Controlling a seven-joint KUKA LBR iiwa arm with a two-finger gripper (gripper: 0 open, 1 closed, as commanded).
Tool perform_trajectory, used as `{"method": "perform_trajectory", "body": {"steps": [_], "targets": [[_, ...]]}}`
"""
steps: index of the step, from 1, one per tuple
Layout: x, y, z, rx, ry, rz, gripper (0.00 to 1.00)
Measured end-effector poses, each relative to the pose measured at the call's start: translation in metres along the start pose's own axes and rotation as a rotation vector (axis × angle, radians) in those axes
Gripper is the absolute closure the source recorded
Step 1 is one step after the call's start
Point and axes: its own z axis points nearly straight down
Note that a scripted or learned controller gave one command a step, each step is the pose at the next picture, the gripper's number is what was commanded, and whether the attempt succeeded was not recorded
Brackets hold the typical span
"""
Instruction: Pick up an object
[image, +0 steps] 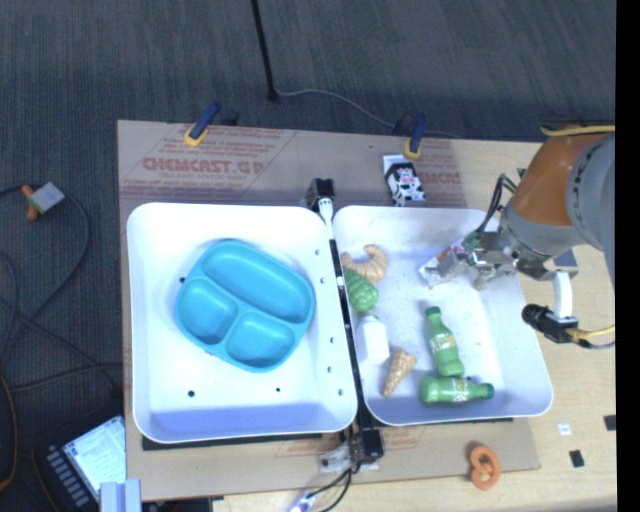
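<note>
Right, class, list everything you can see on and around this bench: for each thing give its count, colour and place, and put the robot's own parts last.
Bins: 2, white, side by side on the board, left and right.
Divided plate: 1, blue, in the left bin.
Bottles: 2, green, right bin; one lies lengthwise, one lies crosswise near the front edge.
Croissant: 1, tan, right bin, upper left.
Round toy: 1, green, below the croissant.
Small white piece: 1, right bin, by the divider.
Ice-cream cone: 1, tan, right bin, near the front.
Pretzel: 1, orange, on the board in front of the right bin.
Clamps: 2, blue and yellow, at the board's back edge.
Gripper: 1, metallic, over the right bin's back part.
Arm: 1, grey with orange band, at right.
</note>
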Motion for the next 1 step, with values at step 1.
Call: {"method": "perform_trajectory", "body": {"steps": [1], "targets": [[0.0003, -0.0714, -0.0015, 0.005, 0.001, 0.001, 0.0]]}}
